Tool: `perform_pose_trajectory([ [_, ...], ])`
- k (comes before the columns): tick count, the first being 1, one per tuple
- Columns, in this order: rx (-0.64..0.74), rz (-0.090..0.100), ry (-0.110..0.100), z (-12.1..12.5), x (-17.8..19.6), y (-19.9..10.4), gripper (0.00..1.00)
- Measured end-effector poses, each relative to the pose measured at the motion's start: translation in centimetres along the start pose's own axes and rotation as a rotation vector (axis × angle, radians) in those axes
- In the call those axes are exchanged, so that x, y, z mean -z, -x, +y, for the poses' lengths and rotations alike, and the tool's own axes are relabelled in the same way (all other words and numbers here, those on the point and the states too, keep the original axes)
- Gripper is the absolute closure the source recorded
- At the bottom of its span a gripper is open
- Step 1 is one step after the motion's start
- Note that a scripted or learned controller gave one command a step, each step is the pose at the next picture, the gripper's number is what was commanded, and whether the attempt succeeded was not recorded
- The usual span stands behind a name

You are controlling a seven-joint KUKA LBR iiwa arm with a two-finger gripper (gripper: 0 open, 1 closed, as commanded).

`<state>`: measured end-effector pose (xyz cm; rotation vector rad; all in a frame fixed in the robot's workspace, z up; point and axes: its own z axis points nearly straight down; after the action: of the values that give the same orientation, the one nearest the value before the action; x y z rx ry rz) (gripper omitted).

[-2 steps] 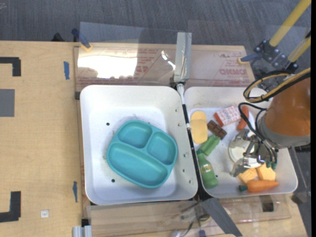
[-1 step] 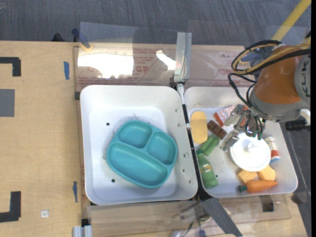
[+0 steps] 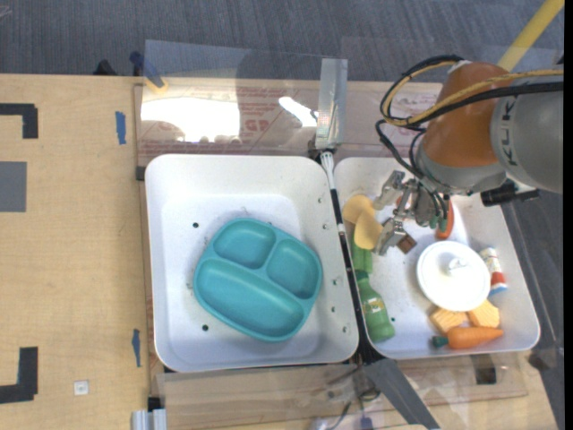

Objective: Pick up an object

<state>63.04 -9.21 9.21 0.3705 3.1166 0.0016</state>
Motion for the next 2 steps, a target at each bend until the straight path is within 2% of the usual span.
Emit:
perform_pose_trajectory([
  [1,0.000,-0.003,-0.001,0.0,1.0,0.1,1.00],
  [2,-0.105,-0.006,0.002,6.6,9.6,0.9,1.00],
])
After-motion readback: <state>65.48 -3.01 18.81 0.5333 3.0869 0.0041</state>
